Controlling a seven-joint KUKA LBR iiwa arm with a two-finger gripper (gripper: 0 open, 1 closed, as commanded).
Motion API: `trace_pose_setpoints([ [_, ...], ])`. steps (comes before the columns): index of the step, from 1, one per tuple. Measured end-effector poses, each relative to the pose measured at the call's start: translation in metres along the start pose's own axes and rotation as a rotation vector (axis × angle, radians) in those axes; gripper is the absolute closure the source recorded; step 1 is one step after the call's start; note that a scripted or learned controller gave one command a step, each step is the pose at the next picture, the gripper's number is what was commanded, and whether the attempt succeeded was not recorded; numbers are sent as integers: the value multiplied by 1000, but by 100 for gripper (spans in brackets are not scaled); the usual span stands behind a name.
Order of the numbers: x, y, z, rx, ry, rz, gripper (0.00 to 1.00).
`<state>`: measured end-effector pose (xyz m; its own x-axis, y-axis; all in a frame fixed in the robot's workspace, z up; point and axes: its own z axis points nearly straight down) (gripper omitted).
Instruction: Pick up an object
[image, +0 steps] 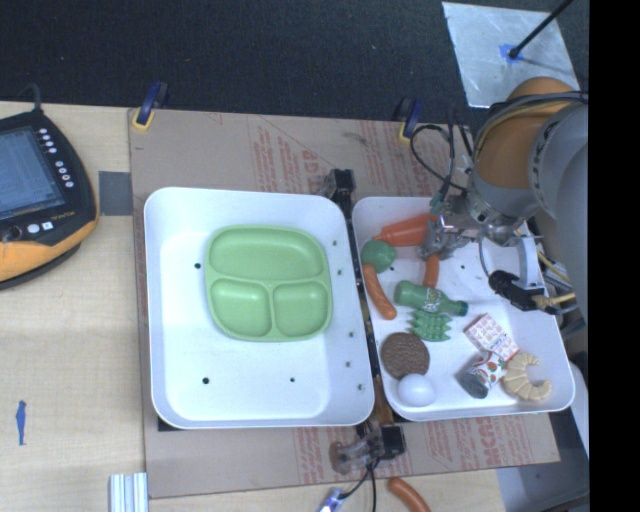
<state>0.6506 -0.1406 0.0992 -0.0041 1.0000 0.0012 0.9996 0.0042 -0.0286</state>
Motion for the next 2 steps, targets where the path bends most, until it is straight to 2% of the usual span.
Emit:
trace_pose_setpoints([
  [1, 90, -1, -94, -28, 1, -1, 100],
  [2, 146, 3, -114, -26, 0, 0, 100],
])
